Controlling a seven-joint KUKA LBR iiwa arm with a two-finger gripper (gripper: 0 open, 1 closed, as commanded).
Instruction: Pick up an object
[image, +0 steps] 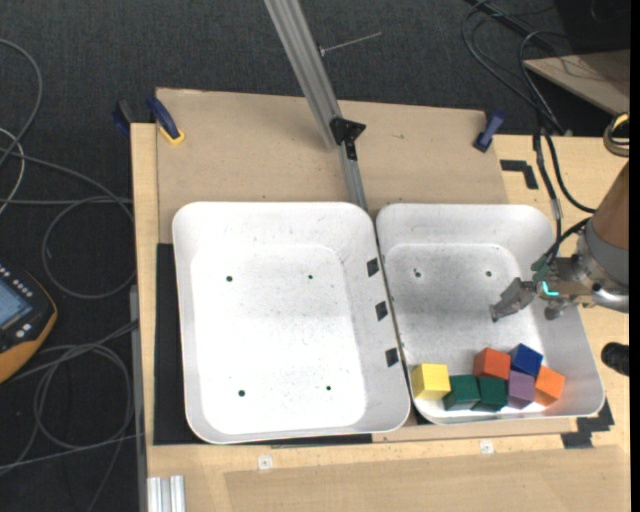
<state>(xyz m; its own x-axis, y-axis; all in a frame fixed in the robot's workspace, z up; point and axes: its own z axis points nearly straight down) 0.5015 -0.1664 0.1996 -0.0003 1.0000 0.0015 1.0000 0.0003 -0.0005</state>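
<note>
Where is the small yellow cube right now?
The small yellow cube sits in the right white bin, near its front-left corner, just left of the dark green block.

Small colored blocks (490, 378) are lying clustered at right bin's (450, 235) near edge: yellow, green, orange, blue, purple.

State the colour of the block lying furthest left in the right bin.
Yellow, seen in the camera view.

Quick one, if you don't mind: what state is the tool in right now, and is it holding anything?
Tool: open, holding nothing, above the right bin, up-view of the blocks.
</note>
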